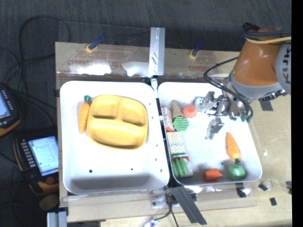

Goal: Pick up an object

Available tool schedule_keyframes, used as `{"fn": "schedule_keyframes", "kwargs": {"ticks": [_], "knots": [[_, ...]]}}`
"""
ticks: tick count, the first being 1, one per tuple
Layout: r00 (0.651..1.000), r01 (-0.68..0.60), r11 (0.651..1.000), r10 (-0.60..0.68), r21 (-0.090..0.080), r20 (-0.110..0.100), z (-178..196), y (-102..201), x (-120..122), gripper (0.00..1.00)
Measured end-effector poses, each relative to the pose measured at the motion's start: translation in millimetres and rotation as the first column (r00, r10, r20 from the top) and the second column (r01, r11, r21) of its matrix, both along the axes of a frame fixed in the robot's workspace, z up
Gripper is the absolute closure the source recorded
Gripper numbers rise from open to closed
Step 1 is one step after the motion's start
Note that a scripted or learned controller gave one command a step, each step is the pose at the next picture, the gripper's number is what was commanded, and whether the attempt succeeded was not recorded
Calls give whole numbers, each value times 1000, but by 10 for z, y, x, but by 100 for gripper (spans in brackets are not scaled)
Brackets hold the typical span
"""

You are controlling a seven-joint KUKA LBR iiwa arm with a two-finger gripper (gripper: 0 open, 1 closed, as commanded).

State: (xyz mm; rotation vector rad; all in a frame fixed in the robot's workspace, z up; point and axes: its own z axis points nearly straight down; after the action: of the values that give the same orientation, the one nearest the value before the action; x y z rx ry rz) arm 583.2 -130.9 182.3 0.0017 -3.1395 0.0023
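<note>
Two white bins [161, 126] sit on our table [272, 126]. Our claw [215, 122] hangs in the right one, fingers apart and holding nothing; a carrot [232, 146] lies just right of it.

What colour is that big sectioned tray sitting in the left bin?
The tray is yellow, seen plainly in the camera view, with an orange carrot lying beside it.

Clutter around the bench, outside the two bins

A blue-and-yellow clamp [95, 43] and a second clamp [196, 50] grip the clear plastic sheet [109, 63] along the bench's far edge, with a metal upright [156, 51] between them. Off the bench's left edge, a lit handheld screen [43, 154] and black cables [28, 56] lie on dark carpet [142, 6].
</note>
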Motion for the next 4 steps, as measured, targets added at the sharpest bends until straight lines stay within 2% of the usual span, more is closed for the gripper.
{"fn": "schedule_keyframes", "kwargs": {"ticks": [1,2,3,4], "knots": [[978,206,979,-206,1,9,-935,-930,-453,0],[929,370,929,-370,2,21,-923,-893,-708,0],[896,444,896,-444,0,16,-928,-693,-595,0],[910,414,910,-414,4,19,-923,-925,-928,0]]}}
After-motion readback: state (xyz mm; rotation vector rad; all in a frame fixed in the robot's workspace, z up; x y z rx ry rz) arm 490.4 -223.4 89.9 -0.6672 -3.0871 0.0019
